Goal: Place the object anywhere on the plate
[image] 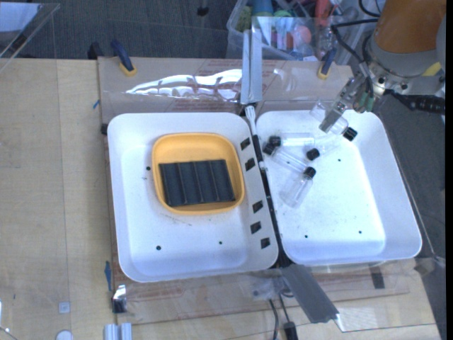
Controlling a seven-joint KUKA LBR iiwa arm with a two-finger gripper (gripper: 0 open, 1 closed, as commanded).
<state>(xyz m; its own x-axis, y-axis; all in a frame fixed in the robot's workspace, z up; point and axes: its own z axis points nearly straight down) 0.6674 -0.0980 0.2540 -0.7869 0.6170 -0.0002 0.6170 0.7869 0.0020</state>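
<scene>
While the arm [407, 20] hangs at the far right corner of the tabletop [49, 190], the task looks barely begun. The left bin [134, 246], well away from the fingers, carries the plate [161, 147], a yellow dish with a dark ribbed slab [197, 182] lying in it. The right bin [368, 218] sits under the fingers and holds the vials: small clear tubes with black caps, scattered in its far half. One vial [297, 188] lies nearest the middle of that bin, below and left of the fingers; others [294, 142] lie closer to the divider. The fingers [333, 121] point down at the bin's far edge, just beside a vial [343, 131] with its black cap to their right. Whether they are parted or closed on anything I cannot tell; the clear plastic blurs into the white floor there. No vial rests on the plate. By this view, the pick, the carry across the divider and the release all remain.
</scene>
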